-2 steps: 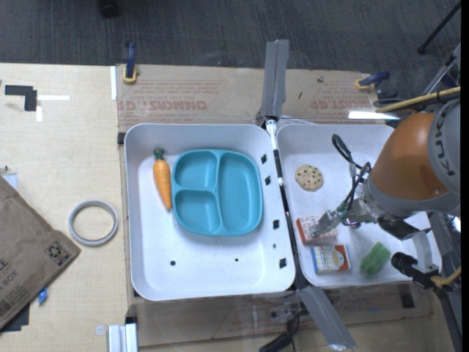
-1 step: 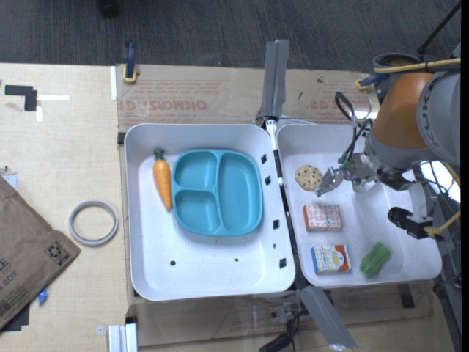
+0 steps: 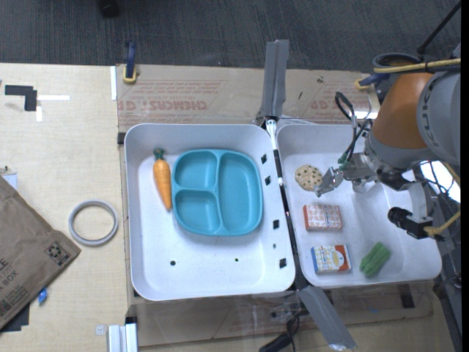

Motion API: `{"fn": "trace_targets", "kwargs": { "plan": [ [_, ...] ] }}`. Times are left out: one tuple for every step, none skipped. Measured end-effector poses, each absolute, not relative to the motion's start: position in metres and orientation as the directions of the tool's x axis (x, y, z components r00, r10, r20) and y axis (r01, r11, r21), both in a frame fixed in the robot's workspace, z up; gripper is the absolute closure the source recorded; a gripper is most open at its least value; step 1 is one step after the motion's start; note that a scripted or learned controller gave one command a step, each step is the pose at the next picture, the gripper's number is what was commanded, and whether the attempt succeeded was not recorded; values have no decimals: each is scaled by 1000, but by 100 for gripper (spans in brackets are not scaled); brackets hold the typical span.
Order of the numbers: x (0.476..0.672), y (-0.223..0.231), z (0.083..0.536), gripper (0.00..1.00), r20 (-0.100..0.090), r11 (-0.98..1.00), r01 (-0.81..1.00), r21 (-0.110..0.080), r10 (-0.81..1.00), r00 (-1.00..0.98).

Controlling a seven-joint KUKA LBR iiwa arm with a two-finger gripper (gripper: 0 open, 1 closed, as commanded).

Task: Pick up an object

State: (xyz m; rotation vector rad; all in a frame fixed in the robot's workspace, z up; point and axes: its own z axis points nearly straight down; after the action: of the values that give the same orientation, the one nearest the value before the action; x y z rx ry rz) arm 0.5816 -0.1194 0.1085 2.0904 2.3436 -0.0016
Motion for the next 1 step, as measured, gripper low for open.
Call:
{"fn": "trace_targets", "kwargs": {
  "plan": [
    [523, -103, 96, 0, -1, 6, 1000, 8, 1000, -6]
  ]
}}
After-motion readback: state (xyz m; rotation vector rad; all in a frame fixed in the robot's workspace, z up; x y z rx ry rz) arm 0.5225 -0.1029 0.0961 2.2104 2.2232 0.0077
